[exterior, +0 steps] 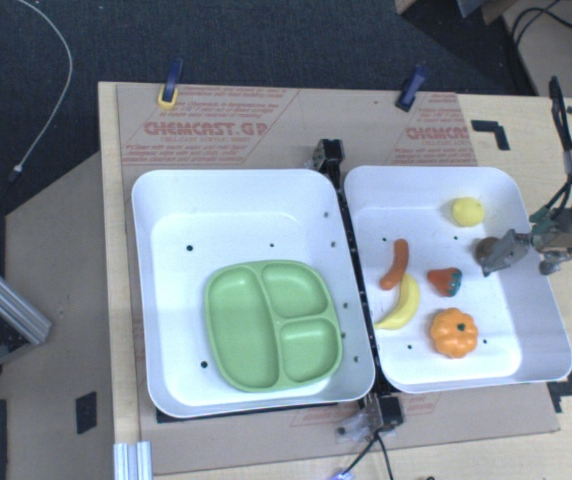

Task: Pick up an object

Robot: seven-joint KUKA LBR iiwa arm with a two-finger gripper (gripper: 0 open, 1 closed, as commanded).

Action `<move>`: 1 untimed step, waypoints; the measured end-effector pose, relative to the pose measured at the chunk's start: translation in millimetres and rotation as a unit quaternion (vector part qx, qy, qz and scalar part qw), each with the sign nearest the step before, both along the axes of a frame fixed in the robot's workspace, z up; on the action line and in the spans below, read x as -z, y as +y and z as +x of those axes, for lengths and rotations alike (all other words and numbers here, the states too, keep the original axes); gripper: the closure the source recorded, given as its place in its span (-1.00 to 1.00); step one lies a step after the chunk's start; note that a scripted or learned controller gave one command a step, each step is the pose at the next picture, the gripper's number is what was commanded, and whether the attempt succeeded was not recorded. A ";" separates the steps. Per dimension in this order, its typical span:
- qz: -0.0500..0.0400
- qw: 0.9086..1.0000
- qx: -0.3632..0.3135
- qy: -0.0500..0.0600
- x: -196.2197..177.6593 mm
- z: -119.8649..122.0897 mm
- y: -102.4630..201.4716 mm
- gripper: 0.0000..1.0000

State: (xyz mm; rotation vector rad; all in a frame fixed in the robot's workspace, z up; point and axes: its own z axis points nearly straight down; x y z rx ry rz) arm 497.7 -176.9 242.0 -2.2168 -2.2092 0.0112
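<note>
So there are five small things to grab, all in the right bin (526, 363): one yellow lemon (467, 210) up near the back, one sausage (396, 264) lying at a slant toward the left wall, one banana (401, 305) just below it with its upper end about touching the sausage's lower end, one red pepper (445, 281) with a green stem in the middle, and one orange pumpkin (454, 332) toward the front. The pepper sits between the lemon and the pumpkin, just right of the banana.

The pincer (493, 254) pokes in from the right over that bin, near the pepper and below the lemon, with nothing between its tips that I can see. Open or closed, honestly can't tell from this angle.

The left bin (166, 268) has one green divided plate (272, 324) with three sections, sitting toward the front. The two bins sit side by side on the bench (126, 128), with two clips at the back edge: one with a yellow end (170, 85), one blue (412, 87).
</note>
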 end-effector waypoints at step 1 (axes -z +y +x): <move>-0.002 1.000 -0.002 -0.006 -6.5 2.7 0.6 -1.00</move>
